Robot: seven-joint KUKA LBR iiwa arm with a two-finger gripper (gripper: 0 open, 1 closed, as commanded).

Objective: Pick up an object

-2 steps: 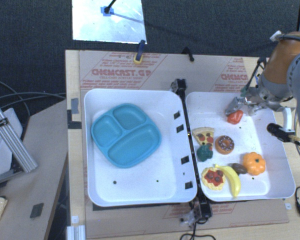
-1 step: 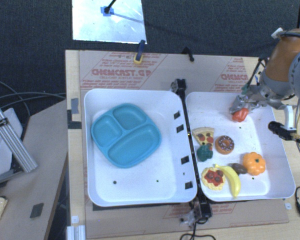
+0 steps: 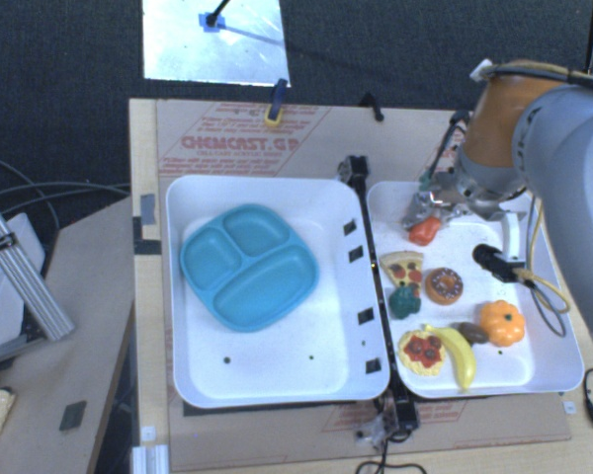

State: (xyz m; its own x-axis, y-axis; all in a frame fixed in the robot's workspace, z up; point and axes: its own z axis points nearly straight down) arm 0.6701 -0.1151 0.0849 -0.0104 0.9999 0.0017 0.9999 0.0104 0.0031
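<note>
The arm's metal two-finger gripper hangs low over the far end of the right shallow white bin; whether it is open or closed cannot be told. Touching or just below its tip lies a small orange-red carrot-like toy, not visibly grasped. Its long axis runs diagonally, one end up under the claw, the other toward the near left. Nearer the viewer lie a pizza slice toy and a round brown doughnut toy.
</note>
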